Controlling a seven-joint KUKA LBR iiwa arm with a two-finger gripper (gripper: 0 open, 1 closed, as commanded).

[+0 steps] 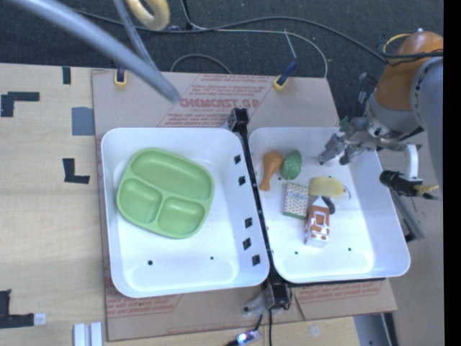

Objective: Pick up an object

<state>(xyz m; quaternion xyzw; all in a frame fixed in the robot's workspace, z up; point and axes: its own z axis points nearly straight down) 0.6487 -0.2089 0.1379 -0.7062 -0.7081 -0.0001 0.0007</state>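
My gripper hangs over the upper right part of the right bin, with its two fingers spread and nothing between them. Left of it and a little lower lie an orange drumstick-shaped toy and a green round toy. Below those sit a checkered green-and-white packet, a yellow banana-like piece and an orange-and-white carton. The gripper stands apart from all of them, roughly 50 pixels right of the green toy.
The left bin holds a green divided plate. A black divider runs between the two bins. The grey arm with its orange band enters from the upper right. A grey pole crosses the top left.
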